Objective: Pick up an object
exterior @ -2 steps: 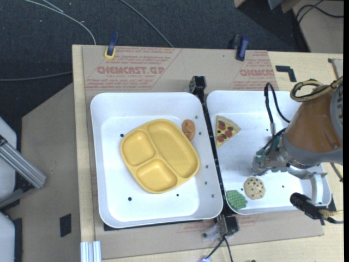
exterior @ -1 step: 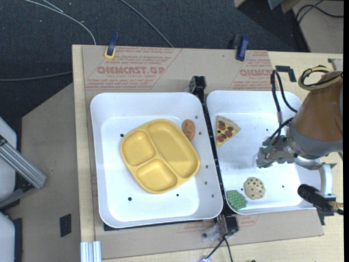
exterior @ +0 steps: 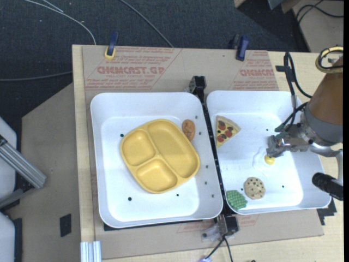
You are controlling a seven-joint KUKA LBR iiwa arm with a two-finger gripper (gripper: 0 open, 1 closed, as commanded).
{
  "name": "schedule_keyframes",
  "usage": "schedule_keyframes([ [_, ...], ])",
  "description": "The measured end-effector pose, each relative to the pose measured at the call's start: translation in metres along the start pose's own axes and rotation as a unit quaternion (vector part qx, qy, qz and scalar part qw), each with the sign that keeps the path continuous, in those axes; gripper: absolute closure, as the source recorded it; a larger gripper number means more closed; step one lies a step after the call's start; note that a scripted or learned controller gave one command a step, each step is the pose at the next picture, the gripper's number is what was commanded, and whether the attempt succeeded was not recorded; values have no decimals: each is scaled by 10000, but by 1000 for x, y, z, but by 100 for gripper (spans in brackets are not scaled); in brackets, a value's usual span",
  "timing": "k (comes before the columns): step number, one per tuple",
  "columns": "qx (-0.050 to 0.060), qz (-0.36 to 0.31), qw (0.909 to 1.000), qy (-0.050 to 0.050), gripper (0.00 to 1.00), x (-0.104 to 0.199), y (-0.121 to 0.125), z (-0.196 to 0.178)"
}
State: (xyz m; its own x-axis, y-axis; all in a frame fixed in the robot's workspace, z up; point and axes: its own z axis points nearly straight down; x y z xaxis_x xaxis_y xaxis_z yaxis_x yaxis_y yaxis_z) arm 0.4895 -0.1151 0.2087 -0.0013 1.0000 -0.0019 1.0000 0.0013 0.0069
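Left bin (exterior: 103, 162): a yellow tray (exterior: 159, 155) with three parts lies in it. A small brown thing (exterior: 188, 128) sits just beside the tray's upper right edge.
Right bin (exterior: 245, 100): a pizza slice (exterior: 224, 130) lies near the left wall. A green thing (exterior: 236, 199) sits at the bottom left, with a cookie (exterior: 254, 188) just beside it.
Yellow ball (exterior: 269, 159): in the right bin, right under the end effector.
End effector (exterior: 275, 148): low in the right bin, over the ball. I cannot tell if it is apart or together.
Arm (exterior: 327, 111): comes in from the right.
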Motion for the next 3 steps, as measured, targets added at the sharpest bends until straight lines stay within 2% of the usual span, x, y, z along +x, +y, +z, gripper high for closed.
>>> schedule_keyframes([
  [1, 2, -1, 10000, -2, 100, 0, 2, -47],
  [2, 39, -17, 10000, 19, 100, 44, -1, -48],
  [3, 48, -6, 10000, 15, 100, 101, 3, -35],
])
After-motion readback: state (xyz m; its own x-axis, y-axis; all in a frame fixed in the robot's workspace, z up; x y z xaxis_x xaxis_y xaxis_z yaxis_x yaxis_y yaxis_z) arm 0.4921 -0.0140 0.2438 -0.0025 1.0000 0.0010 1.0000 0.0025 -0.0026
